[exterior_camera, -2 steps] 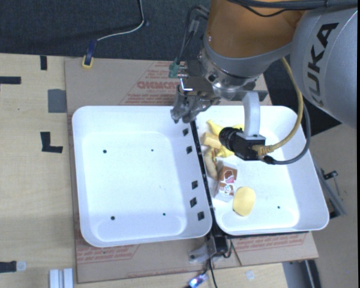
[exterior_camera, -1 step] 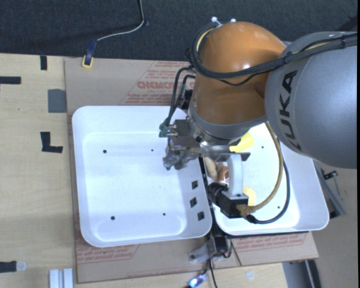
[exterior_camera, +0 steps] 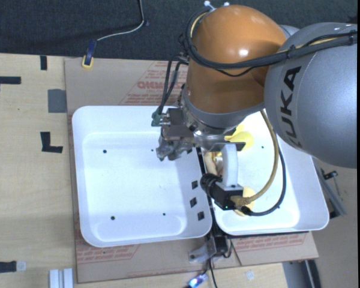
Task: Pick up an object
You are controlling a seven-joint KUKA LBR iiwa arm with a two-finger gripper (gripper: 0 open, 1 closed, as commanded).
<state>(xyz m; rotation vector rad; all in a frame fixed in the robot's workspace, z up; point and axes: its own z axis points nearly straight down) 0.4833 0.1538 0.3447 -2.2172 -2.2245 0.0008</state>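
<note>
My gripper (exterior_camera: 169,144) hangs low over the right part of the left white bin (exterior_camera: 108,179), close to the wall between the two bins. The arm's orange band and grey wrist cover most of it from above, and I see nothing held beneath it. A yellow object (exterior_camera: 242,139) lies in the right bin (exterior_camera: 294,212), half hidden under the wrist. A second yellow piece (exterior_camera: 250,192) shows further forward in that bin, beside a black cable fitting.
The bins sit on a cardboard sheet (exterior_camera: 108,83) on the wooden bench. The arm's bulk (exterior_camera: 312,101) covers the back of the right bin. A cable loops over that bin's floor (exterior_camera: 276,185). Black tape marks (exterior_camera: 48,141) lie on the bench at left.
</note>
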